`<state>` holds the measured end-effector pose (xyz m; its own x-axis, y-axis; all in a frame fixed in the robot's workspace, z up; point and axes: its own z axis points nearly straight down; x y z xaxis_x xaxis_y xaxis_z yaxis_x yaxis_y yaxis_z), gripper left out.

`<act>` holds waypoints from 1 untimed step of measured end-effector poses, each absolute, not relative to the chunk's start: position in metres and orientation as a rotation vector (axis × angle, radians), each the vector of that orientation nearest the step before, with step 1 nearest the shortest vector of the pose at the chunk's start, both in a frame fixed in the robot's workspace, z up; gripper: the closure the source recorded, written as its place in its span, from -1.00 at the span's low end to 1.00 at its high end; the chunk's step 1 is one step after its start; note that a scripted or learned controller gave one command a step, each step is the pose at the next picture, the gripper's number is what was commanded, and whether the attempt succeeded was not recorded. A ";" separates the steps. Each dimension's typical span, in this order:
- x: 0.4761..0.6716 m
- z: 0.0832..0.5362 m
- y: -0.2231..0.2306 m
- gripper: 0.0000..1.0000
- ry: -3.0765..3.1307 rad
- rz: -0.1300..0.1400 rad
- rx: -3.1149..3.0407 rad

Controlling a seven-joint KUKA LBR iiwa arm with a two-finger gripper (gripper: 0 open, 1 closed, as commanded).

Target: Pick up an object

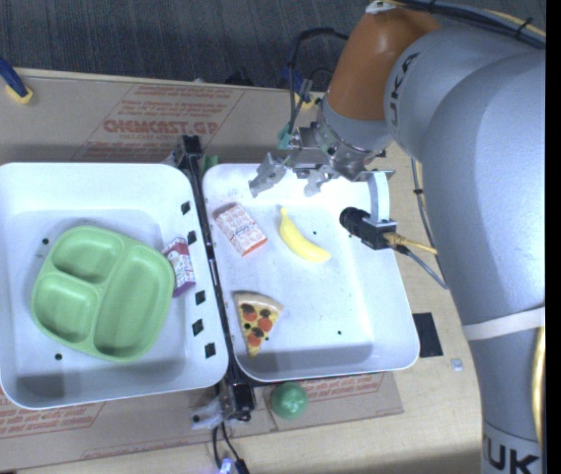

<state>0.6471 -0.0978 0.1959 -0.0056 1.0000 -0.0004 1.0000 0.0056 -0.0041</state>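
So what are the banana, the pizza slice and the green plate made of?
Banana: probably toy plastic, with a smooth, even yellow. Pizza slice: likely plastic too, with flat painted toppings. Green plate: seemingly moulded plastic, with a matte finish and rounded compartments.

looks like a robotics lab bench, not a home or kitchen. a big grey industrial arm [458, 136] with an orange band is mounted over two white bins [14, 265] set side by side on a sheet of printed cardboard [162, 117]. toy food is scattered inside: a plastic banana [303, 238], a pizza slice [255, 320], a small snack box [239, 229], plus a green divided plate [103, 291]. loose cables are run around the wrist, and dark carpet [113, 13] is seen behind the bench.
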 end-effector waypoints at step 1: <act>0.647 0.206 -0.097 1.00 -2.229 0.005 -2.208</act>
<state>0.6474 -0.0969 0.2062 -0.0097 1.0000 0.0006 0.9999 0.0097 -0.0054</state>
